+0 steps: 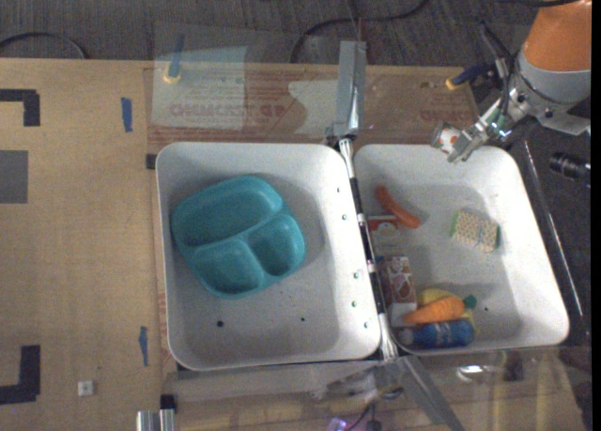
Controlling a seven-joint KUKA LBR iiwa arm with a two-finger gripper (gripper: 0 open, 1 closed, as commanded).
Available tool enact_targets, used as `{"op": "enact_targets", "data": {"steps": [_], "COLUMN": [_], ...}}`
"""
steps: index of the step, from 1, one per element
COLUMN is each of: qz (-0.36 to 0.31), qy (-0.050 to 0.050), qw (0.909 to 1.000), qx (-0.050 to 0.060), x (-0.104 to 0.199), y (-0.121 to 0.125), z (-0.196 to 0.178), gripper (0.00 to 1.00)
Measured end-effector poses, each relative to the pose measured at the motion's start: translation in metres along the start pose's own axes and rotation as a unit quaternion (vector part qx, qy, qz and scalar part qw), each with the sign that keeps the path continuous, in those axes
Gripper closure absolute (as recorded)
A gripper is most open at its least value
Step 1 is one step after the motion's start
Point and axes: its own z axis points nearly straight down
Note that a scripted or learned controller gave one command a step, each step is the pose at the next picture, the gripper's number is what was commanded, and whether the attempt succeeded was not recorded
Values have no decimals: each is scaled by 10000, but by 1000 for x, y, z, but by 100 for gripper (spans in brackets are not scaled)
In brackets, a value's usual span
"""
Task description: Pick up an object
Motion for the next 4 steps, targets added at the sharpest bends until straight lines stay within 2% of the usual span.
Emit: {"op": "enact_targets", "data": {"steps": [1, 2, 3, 4], "qz": [85, 259, 667, 2142], "qy": [16, 2, 10, 11], "qw": [10000, 9997, 9978, 9768], "qx": [17, 4, 7, 19], "x": [-46, -13, 37, 59], "y": [-30, -8, -2, 19], "z": [51, 4, 120, -19], "gripper": [100, 100, 100, 100]}}
